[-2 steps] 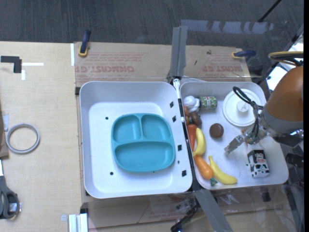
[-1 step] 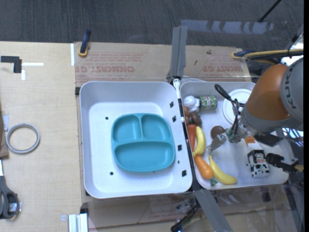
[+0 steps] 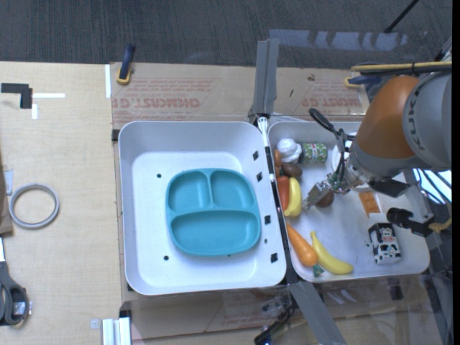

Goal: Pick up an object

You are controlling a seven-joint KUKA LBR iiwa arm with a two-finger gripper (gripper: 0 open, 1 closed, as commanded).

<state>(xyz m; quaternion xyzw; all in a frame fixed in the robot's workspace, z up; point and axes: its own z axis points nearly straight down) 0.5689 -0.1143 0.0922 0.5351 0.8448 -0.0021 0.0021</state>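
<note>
Arm reaching into right bin, claw low, grip state unclear.

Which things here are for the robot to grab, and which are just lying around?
For the job: tool, banana, carrot, can, cow toy, right bin.

Lying about: blue plate, left bin, tape roll, scissors.

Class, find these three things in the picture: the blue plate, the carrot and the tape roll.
Blue plate [image 3: 213, 213]: camera view, middle divider.
Carrot [image 3: 302, 246]: camera view, mid-body.
Tape roll [image 3: 15, 196]: camera view, upper left of the ring.
</note>
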